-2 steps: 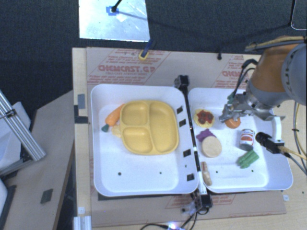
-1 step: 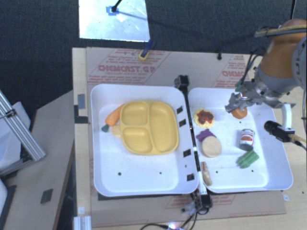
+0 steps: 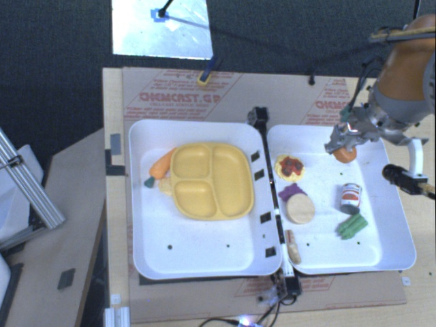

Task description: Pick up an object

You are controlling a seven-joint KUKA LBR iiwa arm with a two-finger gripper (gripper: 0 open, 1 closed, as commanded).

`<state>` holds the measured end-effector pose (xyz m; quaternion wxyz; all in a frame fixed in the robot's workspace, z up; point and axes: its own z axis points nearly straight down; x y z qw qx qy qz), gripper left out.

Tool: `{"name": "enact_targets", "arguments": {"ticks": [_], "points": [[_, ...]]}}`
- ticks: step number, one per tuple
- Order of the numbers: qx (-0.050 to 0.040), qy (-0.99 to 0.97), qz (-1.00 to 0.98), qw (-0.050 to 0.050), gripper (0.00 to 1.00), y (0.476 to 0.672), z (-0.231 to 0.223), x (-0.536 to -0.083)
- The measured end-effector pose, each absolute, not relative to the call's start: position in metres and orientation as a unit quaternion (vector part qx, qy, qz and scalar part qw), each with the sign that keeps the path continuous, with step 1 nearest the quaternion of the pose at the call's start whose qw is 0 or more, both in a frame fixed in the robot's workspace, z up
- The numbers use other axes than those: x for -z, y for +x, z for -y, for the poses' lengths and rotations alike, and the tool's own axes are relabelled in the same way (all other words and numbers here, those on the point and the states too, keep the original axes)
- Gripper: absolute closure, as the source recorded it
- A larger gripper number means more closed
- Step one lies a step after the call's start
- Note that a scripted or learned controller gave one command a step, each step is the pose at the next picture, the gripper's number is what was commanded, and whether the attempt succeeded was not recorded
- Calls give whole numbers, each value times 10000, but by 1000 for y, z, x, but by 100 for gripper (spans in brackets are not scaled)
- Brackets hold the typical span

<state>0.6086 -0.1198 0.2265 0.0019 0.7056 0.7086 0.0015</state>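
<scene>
Gripper (image 3: 343,144) sits over the orange ball (image 3: 346,154) at the right bin's (image 3: 392,247) far side; can't tell if it has a hold. Ball looks light, smooth, likely to roll, so pinch across the middle. Can (image 3: 350,197), green toy (image 3: 352,226) and pizza slice (image 3: 289,167) lie nearby, not blocking.

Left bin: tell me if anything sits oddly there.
The yellow tray lies slightly askew in the left bin. A carrot is wedged against its upper-left edge, part hidden beneath it. Nothing looks spilled or damaged.
</scene>
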Motion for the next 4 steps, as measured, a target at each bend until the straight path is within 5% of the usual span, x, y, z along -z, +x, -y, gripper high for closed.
{"name": "enact_targets", "arguments": {"ticks": [4], "points": [[-13,7037,-7105,-6,100,617,-99,-214]]}}
